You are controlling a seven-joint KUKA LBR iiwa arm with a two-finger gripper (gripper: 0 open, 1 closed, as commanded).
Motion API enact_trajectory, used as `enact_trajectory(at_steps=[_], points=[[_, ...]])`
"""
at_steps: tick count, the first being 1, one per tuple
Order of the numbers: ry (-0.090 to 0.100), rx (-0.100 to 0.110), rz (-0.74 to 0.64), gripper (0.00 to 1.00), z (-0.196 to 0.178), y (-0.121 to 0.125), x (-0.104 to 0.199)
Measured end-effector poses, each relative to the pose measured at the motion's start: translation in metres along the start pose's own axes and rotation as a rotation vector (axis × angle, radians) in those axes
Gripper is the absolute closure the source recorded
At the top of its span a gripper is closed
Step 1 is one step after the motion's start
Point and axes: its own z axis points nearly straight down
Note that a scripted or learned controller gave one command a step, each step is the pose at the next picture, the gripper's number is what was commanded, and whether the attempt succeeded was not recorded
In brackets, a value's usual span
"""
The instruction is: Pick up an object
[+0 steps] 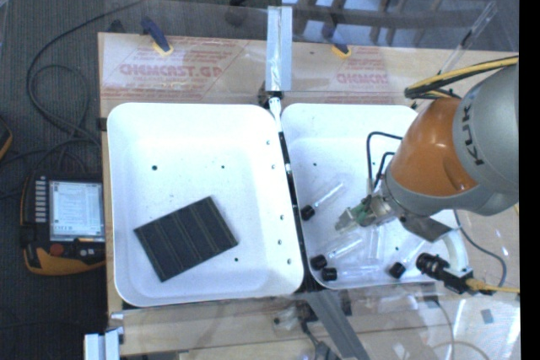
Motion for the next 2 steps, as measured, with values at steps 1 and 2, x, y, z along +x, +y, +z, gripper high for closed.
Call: enact_trajectory(at_steps=[1,2], points=[[0.015,0.023,-0.063,1.00,-0.028,0.014,-0.030],[0.015,0.022,-0.133,1.00,-0.082,0.065,0.062]])
